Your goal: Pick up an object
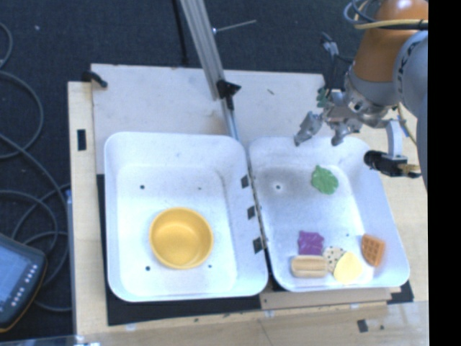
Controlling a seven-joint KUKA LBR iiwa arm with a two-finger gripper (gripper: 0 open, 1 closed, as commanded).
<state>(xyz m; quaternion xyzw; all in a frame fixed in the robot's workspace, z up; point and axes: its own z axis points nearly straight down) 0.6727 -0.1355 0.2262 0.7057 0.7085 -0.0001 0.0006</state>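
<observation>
**Open gripper hanging over the far edge of the right bin**

Nearest the camera, along the front wall of the right bin point(382, 215), a row of small things is lying close together: a tan bread-like roll point(308, 266), a speckled cookie-like piece point(333, 255) just beside it, a pale yellow wedge point(348, 268) touching that piece, and an orange waffle point(372, 249) sitting in the front right corner. Just behind the roll, a purple piece point(310, 242) is resting on the bin floor. In the left bin point(122, 193), a yellow bowl point(181, 237) is sitting upright toward the front.

Farther back in the right bin, a green leafy piece point(324, 179) is lying alone, well apart from the front cluster.

Beyond it, the gripper point(322, 132) is hanging over the bin's far rim, its two fingers spreading wide apart with nothing between them. It is standing near the green piece but not touching it. Behind it, the arm's orange band point(382, 42) is rising toward the right edge, and a slanted metal pole point(205, 42) is crossing the bench at the back.
</observation>
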